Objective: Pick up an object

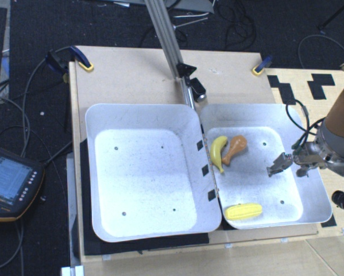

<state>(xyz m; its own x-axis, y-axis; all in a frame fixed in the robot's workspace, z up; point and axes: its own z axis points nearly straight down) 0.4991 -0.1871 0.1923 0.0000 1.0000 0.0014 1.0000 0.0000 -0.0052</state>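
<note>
Approach step, nothing grasped yet: the gripper (279,164) hangs over the right part of the right bin (309,211), the arm entering from the right edge, and no object sits between its fingers. Whether the claw is spread or pressed together I cannot tell; it reads as a small dark grey wedge against the white floor, too blurred to separate. Three candidates lie in this bin, all well apart from the gripper. A yellow banana (218,152) rests near the left wall, curved, smooth-skinned, likely plastic toy fruit. Touching its right side is an orange-brown drumstick-shaped piece (235,148), fat at the upper end and tapering down toward the banana. Alone near the front wall lies a yellow corn cob (243,212), a stubby cylinder lying lengthwise left to right, surface faintly ridged. The left bin (103,223) beside it is the same shallow white tray with rounded corners, speckled floor, a matte look. Judgement: the cob is the cleaner target, isolated, with free room on both long sides; the next move calls for travelling left and toward the front, aligning the fingers across its short axis, then descending. The banana and drumstick, being in contact, risk a double nudge or a slip off rounded, glossy surfaces.
</note>
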